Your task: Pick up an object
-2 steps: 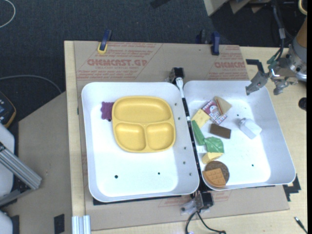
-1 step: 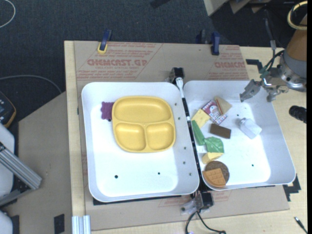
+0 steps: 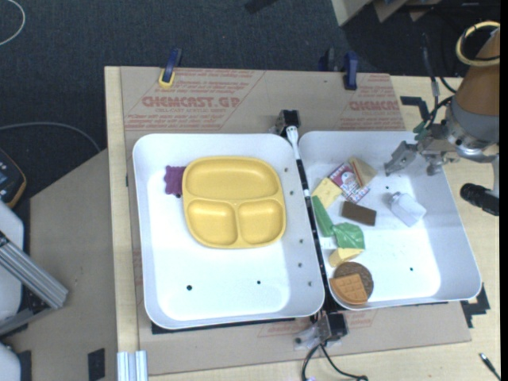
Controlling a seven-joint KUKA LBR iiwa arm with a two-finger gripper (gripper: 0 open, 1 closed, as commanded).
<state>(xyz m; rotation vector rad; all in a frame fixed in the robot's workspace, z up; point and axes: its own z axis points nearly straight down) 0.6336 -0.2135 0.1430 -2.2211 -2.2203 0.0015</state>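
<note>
Nothing's been picked up yet by the looks of it: the gripper (image 3: 414, 155) is seen with fingers spread apart and nothing held, parked over the right bin (image 3: 444, 280), while the small white object (image 3: 406, 207) just below it is left lying on the floor

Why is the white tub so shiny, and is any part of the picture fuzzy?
In the camera view, overhead light makes a pale glare patch on the left shallow white plastic bin near its bottom edge; the yellow three-compartment plastic tray shows soft sheen on its rims; the small toy food pieces in the right shallow white plastic bin look slightly soft, and the grey metal gripper looks fuzzy too.
</note>
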